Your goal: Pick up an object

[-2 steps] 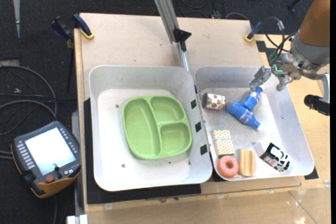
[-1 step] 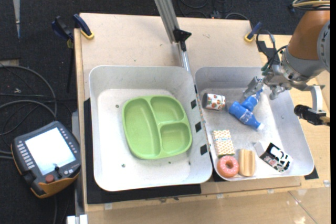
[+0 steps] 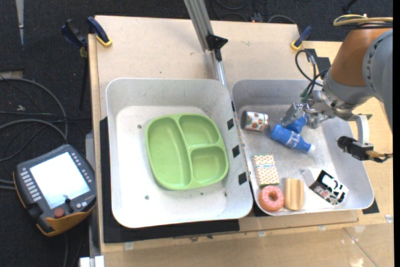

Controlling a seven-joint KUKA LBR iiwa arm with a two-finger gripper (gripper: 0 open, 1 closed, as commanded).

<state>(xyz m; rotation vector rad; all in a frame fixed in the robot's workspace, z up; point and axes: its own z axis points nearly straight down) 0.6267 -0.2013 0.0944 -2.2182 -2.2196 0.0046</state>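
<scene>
The pincer (image 3: 299,114) hangs low in the right bin (image 3: 245,92), just above the blue bottle (image 3: 290,137). Whether it is released or clenched cannot be told. A small can (image 3: 255,121) lies left of the bottle.

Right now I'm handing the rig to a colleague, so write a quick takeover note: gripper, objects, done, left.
Gripper: low in the right bin, at the blue bottle's upper end; grasp unconfirmed.
Right bin also has a small can, a carton, a pink donut, a bread roll and a black packet.
Left bin: green divided plate.
Done: nothing lifted.
Left: grasp and raise one object.
</scene>
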